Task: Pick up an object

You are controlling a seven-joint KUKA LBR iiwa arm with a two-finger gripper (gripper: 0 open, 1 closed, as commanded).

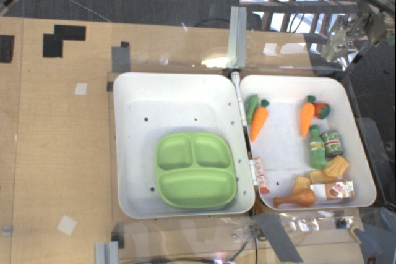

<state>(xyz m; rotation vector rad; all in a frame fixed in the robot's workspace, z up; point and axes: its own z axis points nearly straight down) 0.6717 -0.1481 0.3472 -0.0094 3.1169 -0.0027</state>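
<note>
Gripper (pixel 348 40): parked past the far right corner of the right bin (pixel 281 86), clear of the toys; jaw opening cannot be told, nothing seen held
Candidate: carrot (pixel 258 121), below and left of the jaws, lying apart, easiest to approach
Cluster: bottle (pixel 317 146), can (pixel 331 143), crowded below the jaws
Left bin: green plate (pixel 195 170), farthest left

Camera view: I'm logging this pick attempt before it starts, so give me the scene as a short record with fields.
left bin: holds a green divided plate, three compartments, nothing on it
right bin: holds the toy food
near divider: carrot beside a green vegetable
far side: second carrot, red item, green bottle, small can
front corner: drumstick, small carton, yellow pieces
hand: above and beyond the right bin, holding nothing visible
</note>
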